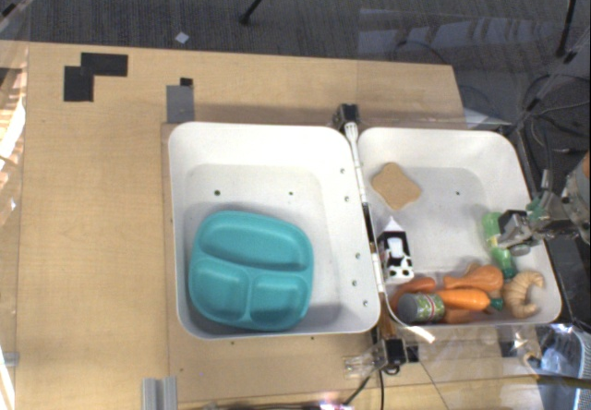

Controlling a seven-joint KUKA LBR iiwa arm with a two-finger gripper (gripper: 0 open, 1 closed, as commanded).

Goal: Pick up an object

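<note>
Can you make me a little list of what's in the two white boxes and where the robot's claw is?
left bin: teal divided plate, lying flat
right bin: tan flat cookie-like piece near the back; black-and-white carton by the divider
front of right bin: toy carrot, croissant, dark can with a green label, piled close together
gripper: at the right bin's right side, over a green toy
holding anything: cannot tell

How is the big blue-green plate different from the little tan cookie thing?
The teal divided plate is large and has compartments; the tan flat piece is small and plain. The plate lies in the left bin, the tan piece in the right bin, which also holds other toys. Both lie flat with rounded corners.
</note>
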